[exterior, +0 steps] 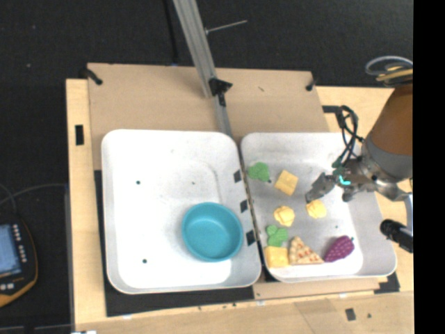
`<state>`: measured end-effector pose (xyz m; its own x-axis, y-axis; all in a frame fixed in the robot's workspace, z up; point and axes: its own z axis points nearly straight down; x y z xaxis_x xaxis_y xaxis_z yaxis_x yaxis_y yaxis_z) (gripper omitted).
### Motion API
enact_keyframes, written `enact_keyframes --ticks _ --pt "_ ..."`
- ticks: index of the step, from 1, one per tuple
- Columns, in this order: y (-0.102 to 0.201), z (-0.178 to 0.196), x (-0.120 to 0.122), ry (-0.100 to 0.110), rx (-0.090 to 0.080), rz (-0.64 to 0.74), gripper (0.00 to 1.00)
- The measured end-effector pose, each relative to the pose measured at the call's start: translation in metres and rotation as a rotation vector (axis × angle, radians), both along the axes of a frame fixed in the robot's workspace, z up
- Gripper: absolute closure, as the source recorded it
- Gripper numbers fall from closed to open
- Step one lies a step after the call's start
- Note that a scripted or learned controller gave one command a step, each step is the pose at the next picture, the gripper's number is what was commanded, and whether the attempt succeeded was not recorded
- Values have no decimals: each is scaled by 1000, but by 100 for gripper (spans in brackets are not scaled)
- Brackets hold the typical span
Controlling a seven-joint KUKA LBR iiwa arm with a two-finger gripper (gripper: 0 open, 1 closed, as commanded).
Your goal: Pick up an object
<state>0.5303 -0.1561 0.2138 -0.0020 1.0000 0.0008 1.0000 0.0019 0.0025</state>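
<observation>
- Near rim of right bin (327,275): yellow block (277,257), pizza slice (304,252) and purple grapes (338,248) lie in a row close along it; a green piece (277,235) touches the block's far side.
- Left bin (167,165): blue bowl (212,231) sits toward the near right corner; the remaining floor is bare white.
- Right bin, middle: yellow lumpy piece (283,216), yellow cube (286,182), green leafy piece (259,172), well spaced with bare floor between.
- Gripper (320,192): low over the right bin's right half, dark fingers just above a small yellow piece (316,209); whether they are parted or closed cannot be told, and nothing is seen between them.
- Arm (393,134): cut off at the right edge.
</observation>
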Motion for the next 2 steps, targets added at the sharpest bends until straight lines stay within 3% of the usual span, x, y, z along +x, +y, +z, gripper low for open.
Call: enact_keyframes --ticks 2 --pt "-3 -107 -2 5 -1 -3 0"
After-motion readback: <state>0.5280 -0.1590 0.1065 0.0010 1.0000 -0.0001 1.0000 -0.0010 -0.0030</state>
